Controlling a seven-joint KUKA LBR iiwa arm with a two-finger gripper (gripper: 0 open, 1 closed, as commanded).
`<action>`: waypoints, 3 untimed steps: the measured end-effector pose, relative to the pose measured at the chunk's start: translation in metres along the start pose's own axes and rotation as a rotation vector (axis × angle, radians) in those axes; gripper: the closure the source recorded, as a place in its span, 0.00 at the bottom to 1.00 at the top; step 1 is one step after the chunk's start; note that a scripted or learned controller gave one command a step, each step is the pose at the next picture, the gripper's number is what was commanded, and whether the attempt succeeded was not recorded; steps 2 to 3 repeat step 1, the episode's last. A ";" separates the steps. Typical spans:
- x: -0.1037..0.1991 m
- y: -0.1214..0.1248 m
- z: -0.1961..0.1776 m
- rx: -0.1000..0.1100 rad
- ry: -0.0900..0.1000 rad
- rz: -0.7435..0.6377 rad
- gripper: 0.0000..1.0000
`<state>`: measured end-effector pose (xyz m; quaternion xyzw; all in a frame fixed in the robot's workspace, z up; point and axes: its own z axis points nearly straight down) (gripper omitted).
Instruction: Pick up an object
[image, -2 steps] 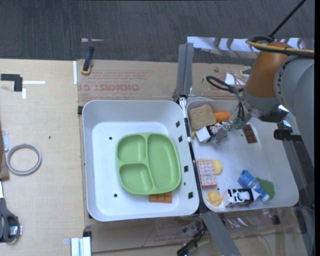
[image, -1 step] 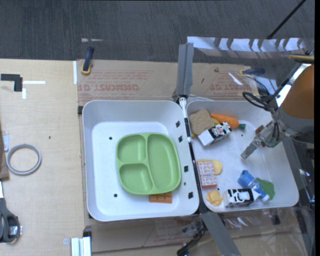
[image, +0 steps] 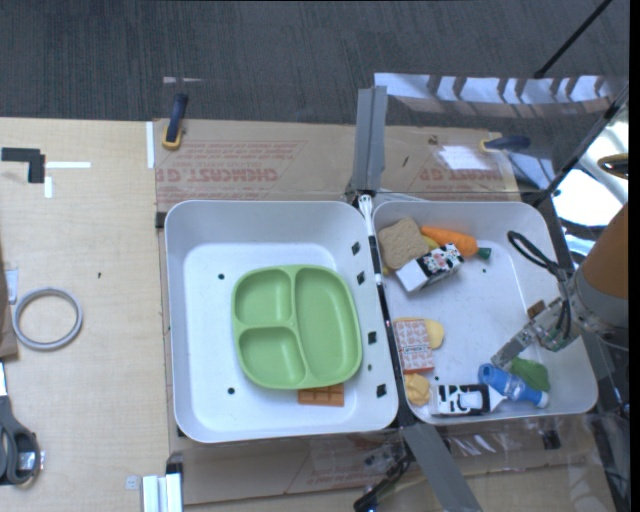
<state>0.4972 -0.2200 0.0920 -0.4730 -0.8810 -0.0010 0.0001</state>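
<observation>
The light wooden surface (image: 80, 400) carries two shallow white bins side by side. The left white bin (image: 200, 240) holds a green three-compartment plastic plate (image: 297, 327) at its centre, with bare floor all round it; a small orange waffle-shaped block (image: 321, 397) lies partly under the plate's near edge.

The right white bin (image: 500, 300) has an open central floor. Along its far-left wall lie a tan bread-slice toy (image: 403, 241), an orange carrot toy (image: 450, 239) and a black-and-white box (image: 432, 268). A blue bottle (image: 512, 386) and a green item (image: 531, 374) lie near the near-right corner.

The gripper (image: 548, 327) is low over the right bin's right side, just beyond the blue bottle. Whether it is open or closed cannot be determined, and nothing is visibly held.
</observation>
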 end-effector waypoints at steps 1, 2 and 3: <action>0.024 -0.008 0.000 0.002 -0.001 -0.045 0.00; 0.024 -0.008 0.000 0.002 -0.001 -0.045 0.00; 0.024 -0.008 0.000 0.002 -0.001 -0.045 0.00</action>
